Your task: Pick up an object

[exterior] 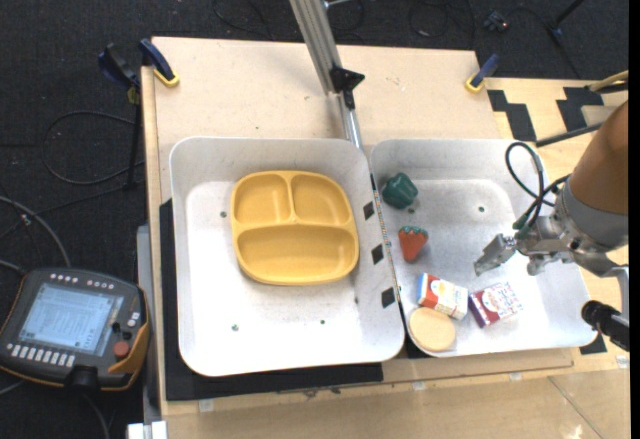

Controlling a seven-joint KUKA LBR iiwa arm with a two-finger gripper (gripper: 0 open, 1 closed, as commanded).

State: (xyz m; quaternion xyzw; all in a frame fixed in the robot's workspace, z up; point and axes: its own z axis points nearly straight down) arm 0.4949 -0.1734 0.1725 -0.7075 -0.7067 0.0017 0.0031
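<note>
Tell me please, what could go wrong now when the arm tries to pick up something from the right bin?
1. The red-and-white carton lies near the small box and the round tan disc; a descent there may push neighbours or catch two things.
2. The gripper hovers near the right bin wall side; the dangling black cable could snag.
3. The toy strawberry is small and rounded, so it may slip.

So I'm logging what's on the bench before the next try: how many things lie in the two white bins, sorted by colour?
Yellow: 1, the yellow three-compartment plastic plate in the left bin.
Green: 1, the small dark green block.
Red: 1, the red toy strawberry.
Red and white: 2, the small carton and the small box.
Tan: 1, the round tan disc.
Total: 6
</note>
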